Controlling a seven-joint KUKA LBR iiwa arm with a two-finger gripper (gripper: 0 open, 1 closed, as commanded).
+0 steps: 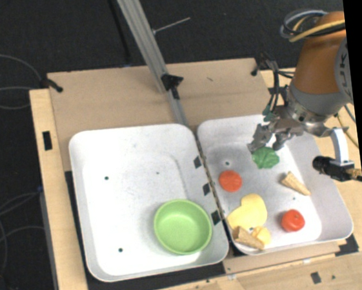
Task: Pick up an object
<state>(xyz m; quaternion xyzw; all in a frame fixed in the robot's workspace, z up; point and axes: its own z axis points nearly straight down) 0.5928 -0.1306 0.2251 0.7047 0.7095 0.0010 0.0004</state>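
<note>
In the right bin (319, 219) a green leafy toy (266, 158) lies near the back. My gripper (268, 143) hangs just above it, fingers spread to either side of its top edge, nothing held between them. Further forward lie an orange-red ball (230, 181), a tan cone-shaped piece (295, 183), a red tomato-like toy (293, 220), a yellow piece (249, 210) and a small tan and yellow wedge (252, 236).
The left bin (112, 168) holds a green bowl (182, 226) at its front right. A slanted metal pole (147, 47) rises behind the bins. The grey and orange arm (319, 73) comes in from the right over the right bin's back corner.
</note>
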